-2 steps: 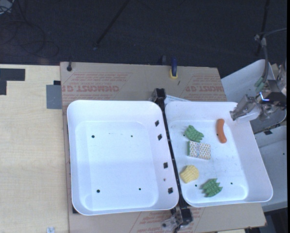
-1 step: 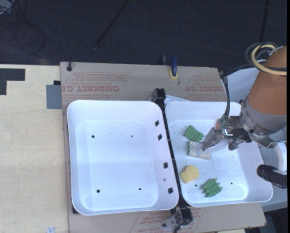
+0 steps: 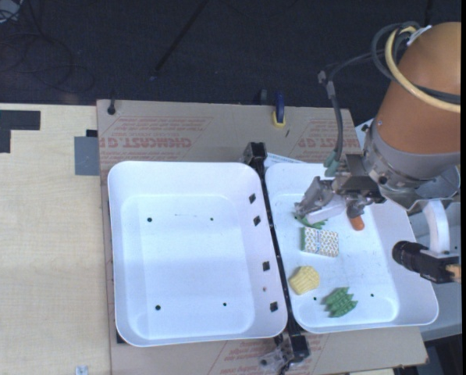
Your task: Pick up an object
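Observation:
My gripper (image 3: 311, 208) hangs low over the upper middle of the right bin (image 3: 408, 307), reaching in from the right. A small green piece (image 3: 314, 223) pokes out just under it, and whether they touch is unclear. Close below lies a white block with coloured dots (image 3: 320, 242). Farther toward the front sit a yellow corn-like piece (image 3: 304, 279) and a green leafy piece (image 3: 339, 301). A small orange piece (image 3: 357, 223) lies beside the gripper's right side.
The left bin (image 3: 123, 233) stands beside the right one, with a black divider strip (image 3: 265, 233) between them. Both rest on a cardboard sheet (image 3: 186, 131). The arm's large orange and grey body (image 3: 420, 108) overhangs the right bin's far right corner.

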Robot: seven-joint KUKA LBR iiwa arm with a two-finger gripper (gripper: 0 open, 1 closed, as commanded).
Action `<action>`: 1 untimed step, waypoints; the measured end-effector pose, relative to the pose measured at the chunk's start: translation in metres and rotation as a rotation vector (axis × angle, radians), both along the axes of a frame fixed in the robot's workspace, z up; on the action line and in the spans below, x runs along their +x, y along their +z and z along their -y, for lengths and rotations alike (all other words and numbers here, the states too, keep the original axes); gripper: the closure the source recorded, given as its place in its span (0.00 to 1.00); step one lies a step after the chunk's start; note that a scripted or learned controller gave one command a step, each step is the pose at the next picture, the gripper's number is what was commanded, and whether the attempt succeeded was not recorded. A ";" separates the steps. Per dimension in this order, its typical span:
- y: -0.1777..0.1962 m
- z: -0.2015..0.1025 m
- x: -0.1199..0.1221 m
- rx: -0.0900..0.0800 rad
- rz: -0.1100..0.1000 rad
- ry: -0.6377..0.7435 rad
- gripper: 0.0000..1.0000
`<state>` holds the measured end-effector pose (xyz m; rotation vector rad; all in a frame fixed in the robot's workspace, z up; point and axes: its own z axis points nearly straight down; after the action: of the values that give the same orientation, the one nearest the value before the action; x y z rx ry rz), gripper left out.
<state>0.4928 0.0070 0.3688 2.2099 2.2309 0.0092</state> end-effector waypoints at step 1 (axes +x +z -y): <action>0.102 -0.011 0.008 -0.002 0.005 -0.007 1.00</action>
<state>0.5010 0.0183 0.4713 2.2140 2.2198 0.0115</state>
